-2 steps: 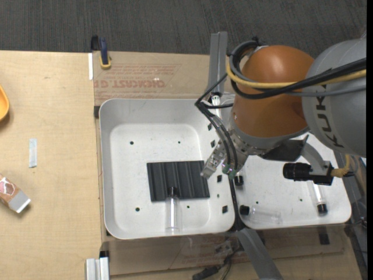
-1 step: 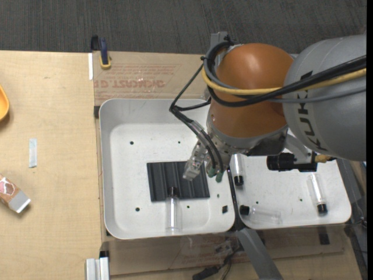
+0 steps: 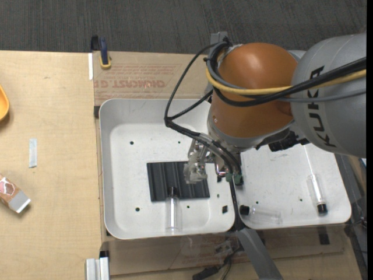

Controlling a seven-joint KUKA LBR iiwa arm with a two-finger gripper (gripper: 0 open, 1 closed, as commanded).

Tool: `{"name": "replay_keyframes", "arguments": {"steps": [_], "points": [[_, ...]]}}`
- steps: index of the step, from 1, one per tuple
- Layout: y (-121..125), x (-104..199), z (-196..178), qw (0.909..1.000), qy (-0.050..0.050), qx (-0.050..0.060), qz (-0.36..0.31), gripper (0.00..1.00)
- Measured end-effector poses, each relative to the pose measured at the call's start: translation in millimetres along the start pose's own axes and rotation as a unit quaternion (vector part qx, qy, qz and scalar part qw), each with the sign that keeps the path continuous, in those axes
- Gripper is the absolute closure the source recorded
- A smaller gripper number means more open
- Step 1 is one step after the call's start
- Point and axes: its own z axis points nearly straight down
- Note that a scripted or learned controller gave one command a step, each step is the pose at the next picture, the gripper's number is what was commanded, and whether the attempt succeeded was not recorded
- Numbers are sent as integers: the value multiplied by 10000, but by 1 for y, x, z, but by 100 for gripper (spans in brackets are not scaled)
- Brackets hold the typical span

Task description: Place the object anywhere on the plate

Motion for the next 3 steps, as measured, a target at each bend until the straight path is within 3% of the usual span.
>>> {"name": "replay_keyframes", "arguments": {"steps": [1, 2, 3], "points": [[9, 0, -54, 9997, -6, 0, -240, 100], [-17, -1, -49, 9961, -2, 1, -884, 100], [-62, -10, -44, 9877, -7, -1, -1564, 100]]}}
